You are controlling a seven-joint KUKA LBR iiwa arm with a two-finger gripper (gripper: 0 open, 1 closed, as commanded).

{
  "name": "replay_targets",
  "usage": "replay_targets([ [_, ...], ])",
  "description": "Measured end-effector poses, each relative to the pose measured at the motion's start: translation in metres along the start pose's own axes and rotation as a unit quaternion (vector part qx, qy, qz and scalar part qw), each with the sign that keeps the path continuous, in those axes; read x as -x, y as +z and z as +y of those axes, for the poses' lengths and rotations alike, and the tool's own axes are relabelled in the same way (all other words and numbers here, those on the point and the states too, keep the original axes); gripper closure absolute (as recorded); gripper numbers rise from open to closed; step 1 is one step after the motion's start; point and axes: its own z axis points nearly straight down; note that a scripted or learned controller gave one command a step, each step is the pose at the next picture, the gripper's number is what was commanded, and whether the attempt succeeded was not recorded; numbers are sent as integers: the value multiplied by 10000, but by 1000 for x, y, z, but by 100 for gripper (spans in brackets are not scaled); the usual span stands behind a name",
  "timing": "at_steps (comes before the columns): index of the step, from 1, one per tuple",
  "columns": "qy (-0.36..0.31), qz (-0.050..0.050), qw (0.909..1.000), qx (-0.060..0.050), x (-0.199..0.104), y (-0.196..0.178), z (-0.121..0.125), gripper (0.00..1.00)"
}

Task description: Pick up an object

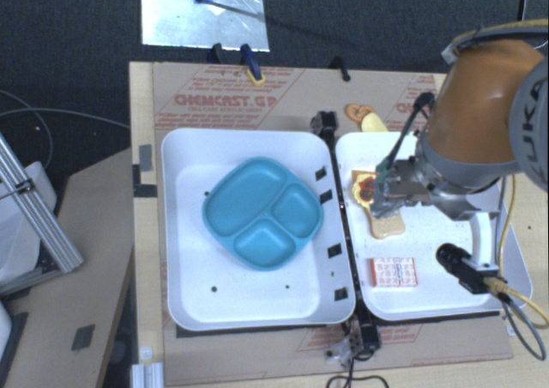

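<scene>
My gripper (388,195) hangs low over the left part of the right bin (446,305), with the big orange and grey wrist above it. Right under it lie a tan, toast-like piece (387,225) and a red and yellow item (365,188), both partly covered by the gripper. I cannot see whether anything is held. A small red and white packet (394,272) lies flat nearer the bin's front. At the bin's far rim rests a yellow object (374,124).
The left bin (184,292) holds a blue divided plate (262,213). A small orange object (356,112) lies on the cardboard beyond the right bin. A black divider (341,232) runs between the bins. A foil sheet (204,0) lies at the back.
</scene>
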Motion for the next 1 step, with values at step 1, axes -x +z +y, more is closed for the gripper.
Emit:
replay_targets([
  [1, 6, 0, 10000, -3, 0, 0, 0, 0],
])
